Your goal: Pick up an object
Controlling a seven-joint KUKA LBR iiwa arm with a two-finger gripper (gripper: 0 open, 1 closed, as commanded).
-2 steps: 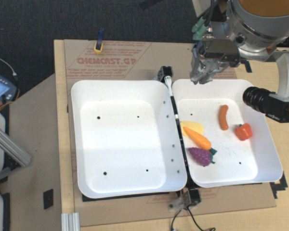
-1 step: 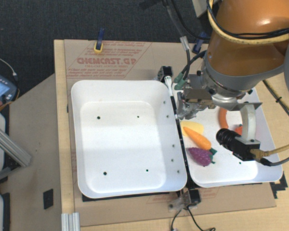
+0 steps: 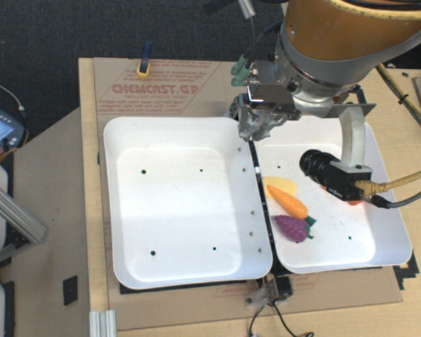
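Now we see the carrot (image 3: 288, 201) lying slantwise, tip toward the bins' seam.
Cheese (image 3: 283, 185) and grapes (image 3: 293, 227) flank it; gripper (image 3: 256, 126) state unclear.

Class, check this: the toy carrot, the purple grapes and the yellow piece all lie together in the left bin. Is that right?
Not quite. The camera view shows the carrot, the purple grapes and the yellow piece lying together in the right bin, near its left wall, not the left bin.
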